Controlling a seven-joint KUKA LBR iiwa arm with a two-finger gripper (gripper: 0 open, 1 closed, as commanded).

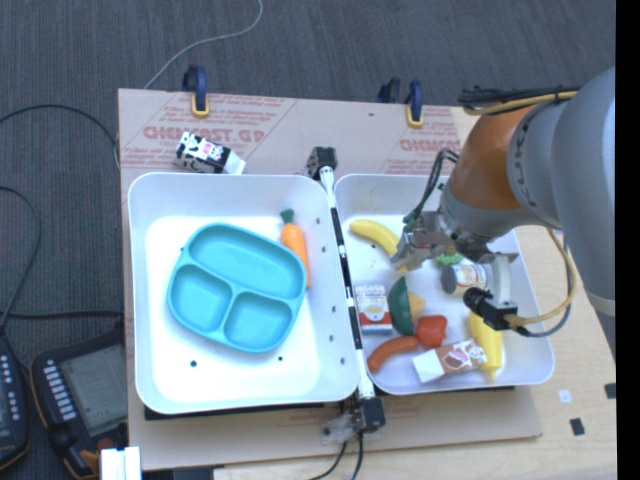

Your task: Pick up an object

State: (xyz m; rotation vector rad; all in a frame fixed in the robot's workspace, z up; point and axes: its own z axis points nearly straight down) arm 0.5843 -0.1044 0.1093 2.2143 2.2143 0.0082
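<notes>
Gripper point(415, 248) is hanging low in right bin point(535, 363), just beside banana point(374, 234); finger state cannot be told; nothing is visibly being grasped.

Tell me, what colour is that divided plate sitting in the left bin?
Light blue. The divided plate, with three compartments, shows clearly in the camera view.

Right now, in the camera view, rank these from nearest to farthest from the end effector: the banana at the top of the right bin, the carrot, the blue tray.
1. Banana, just left of the end effector, in the right bin.
2. Carrot, over the divider at the left bin's right edge.
3. Blue tray, farther left, mid left bin.
</notes>
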